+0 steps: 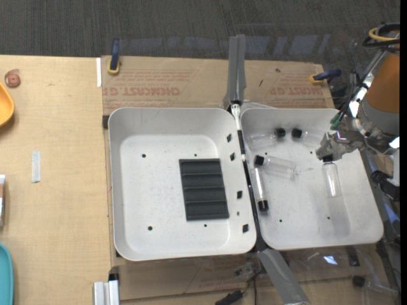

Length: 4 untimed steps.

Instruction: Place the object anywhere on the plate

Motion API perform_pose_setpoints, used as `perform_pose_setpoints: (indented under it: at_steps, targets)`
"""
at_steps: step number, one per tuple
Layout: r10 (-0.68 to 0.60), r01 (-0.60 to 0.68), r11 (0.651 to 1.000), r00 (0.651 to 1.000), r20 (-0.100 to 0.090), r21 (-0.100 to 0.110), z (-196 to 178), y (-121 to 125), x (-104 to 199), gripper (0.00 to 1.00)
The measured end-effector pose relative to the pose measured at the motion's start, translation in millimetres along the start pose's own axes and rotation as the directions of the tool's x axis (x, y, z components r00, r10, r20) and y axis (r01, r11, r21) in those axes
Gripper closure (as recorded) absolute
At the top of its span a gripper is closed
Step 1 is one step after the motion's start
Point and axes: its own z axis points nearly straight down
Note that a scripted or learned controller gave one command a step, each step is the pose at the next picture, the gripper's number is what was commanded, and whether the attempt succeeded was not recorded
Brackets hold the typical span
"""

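The plate (203, 189) is a black ridged rectangle lying flat in the middle of the left bin (127, 170). Several clear tubes with black caps lie in the right bin (356, 234). One clear tube (332, 180) lies near the right wall, pointing toward the front. My gripper (329, 149) hangs right over that tube's far end, at or just above it. The grey wrist hides how the contact stands. Another tube (278, 166) lies near the bin's middle, a third (261, 189) along the left wall, and a short one (287, 133) at the back.
The arm with its orange band (385, 91) comes in over the right bin's right rim. A raised divider (236, 75) stands between the bins at the back. Blue clamps (114, 61) hold cardboard behind the bins. The wooden bench lies to the left.
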Motion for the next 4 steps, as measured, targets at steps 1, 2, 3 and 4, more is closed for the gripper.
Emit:
perform_pose_setpoints:
  at_steps: [1,2,3,4]
  targets:
    - [-0.134,0.134,0.991,0.991,0.0,0.0,41.7,36.3,51.0,1.0]
    - [-0.335,0.335,0.942,0.942,-0.001,0.0,5.0,-20.4,115.3,1.0]
    - [-0.525,0.525,0.851,0.851,0.0,0.0,5.4,-21.9,159.0,1.0]
    - [-0.509,0.509,0.861,0.861,0.0,0.0,5.4,-11.4,232.0,1.0]
